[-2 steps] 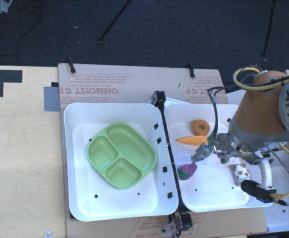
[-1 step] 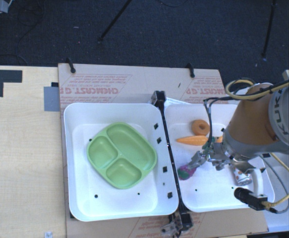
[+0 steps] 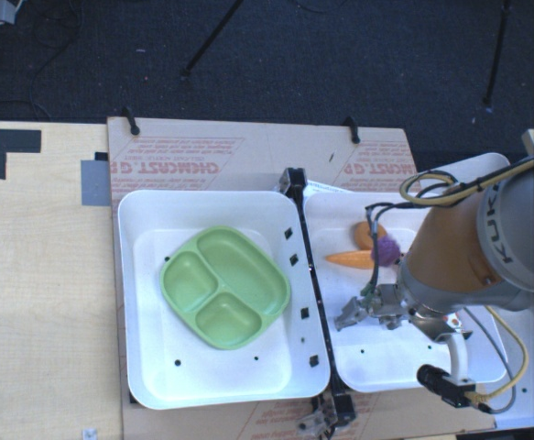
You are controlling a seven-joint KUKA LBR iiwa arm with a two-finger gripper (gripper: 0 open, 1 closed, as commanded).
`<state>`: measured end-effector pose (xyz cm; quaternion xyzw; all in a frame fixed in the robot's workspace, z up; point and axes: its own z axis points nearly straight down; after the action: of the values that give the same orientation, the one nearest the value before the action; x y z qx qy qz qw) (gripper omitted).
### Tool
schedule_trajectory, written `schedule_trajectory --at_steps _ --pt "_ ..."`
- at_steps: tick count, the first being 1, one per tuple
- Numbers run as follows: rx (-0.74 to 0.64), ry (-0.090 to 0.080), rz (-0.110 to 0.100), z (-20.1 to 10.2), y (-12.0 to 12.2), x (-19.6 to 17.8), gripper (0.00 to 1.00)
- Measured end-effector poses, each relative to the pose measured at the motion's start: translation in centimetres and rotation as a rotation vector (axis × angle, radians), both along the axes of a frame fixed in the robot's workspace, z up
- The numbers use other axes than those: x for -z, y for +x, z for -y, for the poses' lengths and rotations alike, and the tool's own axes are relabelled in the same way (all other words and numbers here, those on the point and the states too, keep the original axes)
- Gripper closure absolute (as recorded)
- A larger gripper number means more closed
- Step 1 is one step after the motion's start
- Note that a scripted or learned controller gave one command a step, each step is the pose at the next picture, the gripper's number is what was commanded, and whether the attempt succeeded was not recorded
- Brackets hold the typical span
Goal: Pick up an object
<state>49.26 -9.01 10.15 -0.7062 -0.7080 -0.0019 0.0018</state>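
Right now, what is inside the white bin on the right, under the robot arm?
In the right bin lie an orange carrot and a purple thing beside it. The arm covers the rest of that bin.

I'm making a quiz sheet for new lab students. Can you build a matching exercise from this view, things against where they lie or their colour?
Things:
1. divided plate
2. carrot
3. gripper
4. purple object

Descriptions:
A. orange, in the right bin
B. over the right bin's floor, below the carrot in the view
C. green, in the left bin
D. beside the carrot's thick end

Pairs: 1-C, 2-A, 3-B, 4-D
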Motion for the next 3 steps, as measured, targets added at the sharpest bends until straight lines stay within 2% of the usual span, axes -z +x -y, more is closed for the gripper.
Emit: schedule_trajectory --at_steps 1,2,3 --pt "0.009 -0.003 -0.007 0.3 -0.2 -0.8 1.00" --pt "0.002 -0.005 0.002 0.6 0.0 -7.1 1.00" --pt "0.002 -0.006 0.002 0.7 0.1 -12.2 1.00"
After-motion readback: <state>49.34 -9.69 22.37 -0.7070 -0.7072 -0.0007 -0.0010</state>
